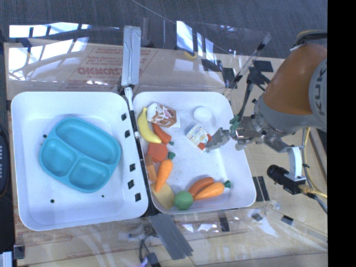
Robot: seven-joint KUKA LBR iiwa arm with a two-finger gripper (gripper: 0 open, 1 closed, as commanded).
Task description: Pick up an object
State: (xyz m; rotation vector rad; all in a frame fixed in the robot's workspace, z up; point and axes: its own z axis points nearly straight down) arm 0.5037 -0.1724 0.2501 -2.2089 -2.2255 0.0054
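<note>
A small white-and-red packet (197, 134) lies mid-floor in the right bin (239, 174), just beside my tool (217, 140), which hangs low at its right edge. I read this as the approach step, nothing lifted. I cannot tell how the tool is set. Next it must centre over the packet, clear of the white ball (202, 114).

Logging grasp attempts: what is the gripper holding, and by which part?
Cannot be told: the gripper touches the small packet at its right edge, but no hold shows.
</note>
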